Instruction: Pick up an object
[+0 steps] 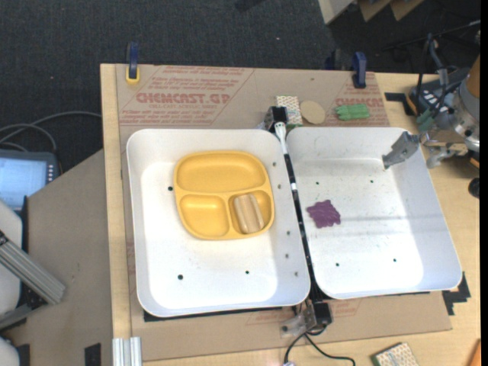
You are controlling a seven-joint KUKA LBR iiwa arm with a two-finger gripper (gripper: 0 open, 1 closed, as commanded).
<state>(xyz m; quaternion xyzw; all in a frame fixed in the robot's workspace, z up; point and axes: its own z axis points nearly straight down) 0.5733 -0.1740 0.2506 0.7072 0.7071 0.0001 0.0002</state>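
Purple object (324,213) beside yellow tray (221,175)

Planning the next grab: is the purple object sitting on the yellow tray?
No: the purple object lies on the right bin's floor, while the yellow tray sits in the left bin.

Bright, even overhead light washes the 2 white bins: the left bin (152,273) nearly blows out, with soft glare along its lower floor. The right bin (412,258) shows a faint diagonal shadow band. The gripper (402,149) looks slightly blurred. Overall focus is soft and detail coarse.
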